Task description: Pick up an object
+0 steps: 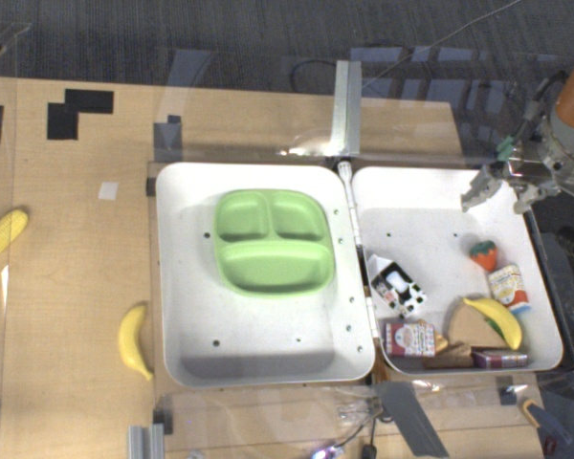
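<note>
My gripper (502,194) hangs over the far right corner of the right bin (430,208), open, with nothing between its fingers. Nearer the front of this bin lie a small red and orange fruit (484,252), a little labelled bottle (508,286), a yellow banana (496,319) on a tan bread slice (464,329), a red box (408,338), a dark bar (502,359) and a black-and-white toy (397,287). The fruit is the closest thing, a short way below the gripper. A green divided plate (271,240) rests in the left bin (187,285).
On the wooden bench left of the bins lie a second banana (132,340) and a yellow corn cob (0,237). A metal post (347,108) stands behind the seam between the bins. Black marker shapes (77,111) sit at the far left.
</note>
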`<state>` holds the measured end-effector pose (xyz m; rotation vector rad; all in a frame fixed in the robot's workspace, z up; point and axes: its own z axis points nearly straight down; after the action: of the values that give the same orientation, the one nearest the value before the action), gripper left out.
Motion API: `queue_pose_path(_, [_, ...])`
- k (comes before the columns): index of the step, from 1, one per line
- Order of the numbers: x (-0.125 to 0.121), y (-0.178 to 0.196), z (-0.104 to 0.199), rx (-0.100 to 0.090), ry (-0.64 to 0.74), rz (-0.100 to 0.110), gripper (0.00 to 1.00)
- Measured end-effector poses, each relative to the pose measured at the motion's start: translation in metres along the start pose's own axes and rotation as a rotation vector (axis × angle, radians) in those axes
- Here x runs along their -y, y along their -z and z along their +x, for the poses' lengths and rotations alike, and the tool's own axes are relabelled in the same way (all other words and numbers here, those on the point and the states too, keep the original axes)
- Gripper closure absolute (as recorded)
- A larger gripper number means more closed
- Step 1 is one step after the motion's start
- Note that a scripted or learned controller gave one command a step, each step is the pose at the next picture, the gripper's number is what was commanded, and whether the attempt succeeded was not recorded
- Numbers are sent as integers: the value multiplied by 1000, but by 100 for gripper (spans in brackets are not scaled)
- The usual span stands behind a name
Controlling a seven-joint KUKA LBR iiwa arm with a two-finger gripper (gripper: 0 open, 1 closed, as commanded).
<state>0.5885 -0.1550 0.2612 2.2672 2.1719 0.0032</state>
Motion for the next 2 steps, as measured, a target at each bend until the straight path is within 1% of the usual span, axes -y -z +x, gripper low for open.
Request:
queue_pose_path(1, [44, -97, -34, 0, 137, 0, 0])
queue_pose_path(2, [54, -45, 2, 1, 335, -4, 0])
